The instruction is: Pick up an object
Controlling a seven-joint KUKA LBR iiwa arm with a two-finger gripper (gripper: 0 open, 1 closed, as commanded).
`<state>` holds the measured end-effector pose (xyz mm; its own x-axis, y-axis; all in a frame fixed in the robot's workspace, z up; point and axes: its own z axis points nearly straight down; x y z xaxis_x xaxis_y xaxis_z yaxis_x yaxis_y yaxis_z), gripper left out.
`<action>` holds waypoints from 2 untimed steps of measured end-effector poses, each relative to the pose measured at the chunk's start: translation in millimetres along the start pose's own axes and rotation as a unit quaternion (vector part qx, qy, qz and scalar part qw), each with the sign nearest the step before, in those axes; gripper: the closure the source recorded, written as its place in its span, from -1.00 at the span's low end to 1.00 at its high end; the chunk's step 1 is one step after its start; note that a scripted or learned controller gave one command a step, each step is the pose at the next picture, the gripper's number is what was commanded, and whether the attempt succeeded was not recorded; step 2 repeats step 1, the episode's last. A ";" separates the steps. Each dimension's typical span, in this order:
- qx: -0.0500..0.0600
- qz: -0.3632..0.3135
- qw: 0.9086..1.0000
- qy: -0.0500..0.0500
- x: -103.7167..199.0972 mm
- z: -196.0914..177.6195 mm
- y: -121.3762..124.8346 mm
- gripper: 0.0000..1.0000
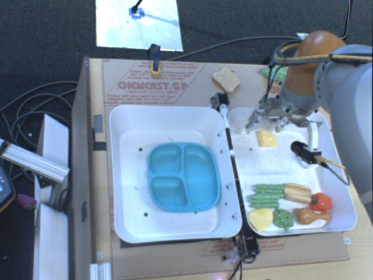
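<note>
In the left bin [125, 156], smooth blue compartment tray [183, 177]

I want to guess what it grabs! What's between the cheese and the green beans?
In the camera view, just bare white bin floor lies between the cheese and the green beans.

My arm [349, 83] has a smooth, rounded light-grey housing. Above the wrist sits a glossy orange band [315, 51], dome-shaped from this angle. Thin dark cables [278, 54] loop beside it. My gripper [269, 120] is grey metal; its finer detail appears blurred.
</note>
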<state>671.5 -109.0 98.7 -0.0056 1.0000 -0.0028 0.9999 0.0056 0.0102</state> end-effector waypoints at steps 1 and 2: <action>0.004 0.002 1.000 0.001 -6.3 13.6 -2.7 -1.00; 0.004 0.002 1.000 0.001 -6.3 13.6 -2.7 -1.00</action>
